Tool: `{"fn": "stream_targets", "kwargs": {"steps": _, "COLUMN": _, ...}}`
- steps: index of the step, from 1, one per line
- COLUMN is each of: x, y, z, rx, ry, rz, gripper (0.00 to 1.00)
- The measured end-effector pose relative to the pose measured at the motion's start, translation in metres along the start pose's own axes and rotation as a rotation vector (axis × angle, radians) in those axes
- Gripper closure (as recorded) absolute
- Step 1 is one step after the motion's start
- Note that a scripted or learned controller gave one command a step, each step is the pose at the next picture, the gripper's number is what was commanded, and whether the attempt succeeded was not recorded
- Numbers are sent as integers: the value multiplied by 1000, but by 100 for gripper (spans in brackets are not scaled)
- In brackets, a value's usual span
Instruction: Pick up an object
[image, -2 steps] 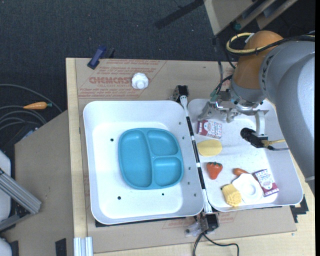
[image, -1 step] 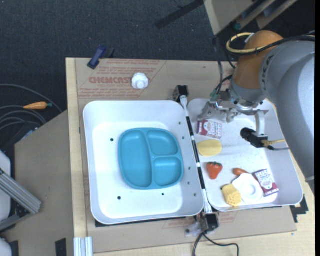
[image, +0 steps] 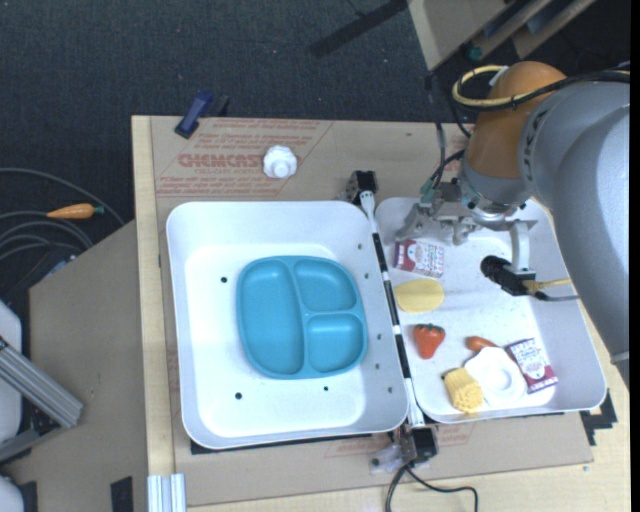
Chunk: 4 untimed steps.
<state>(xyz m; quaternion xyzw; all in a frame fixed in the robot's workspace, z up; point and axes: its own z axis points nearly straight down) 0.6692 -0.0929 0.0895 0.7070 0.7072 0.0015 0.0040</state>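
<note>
A blue divided plate (image: 300, 315) is seen in the left bin (image: 200, 400) on the tabletop (image: 160, 170), while the pickable items are gathered in the right bin (image: 585, 385): a red-and-white packet (image: 420, 259), a yellow piece (image: 419, 294) and a strawberry (image: 429, 340). The claw (image: 462, 222) is poised at that bin's far end, the packet lying just beside and nearer the camera. Whether the claw is spread or pressed together cannot be told.
</note>
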Motion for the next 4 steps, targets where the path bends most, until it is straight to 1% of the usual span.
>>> {"fn": "stream_targets", "kwargs": {"steps": 4, "x": 0, "y": 0, "z": 0, "rx": -1, "ry": 1, "rz": 0, "gripper": 0}}
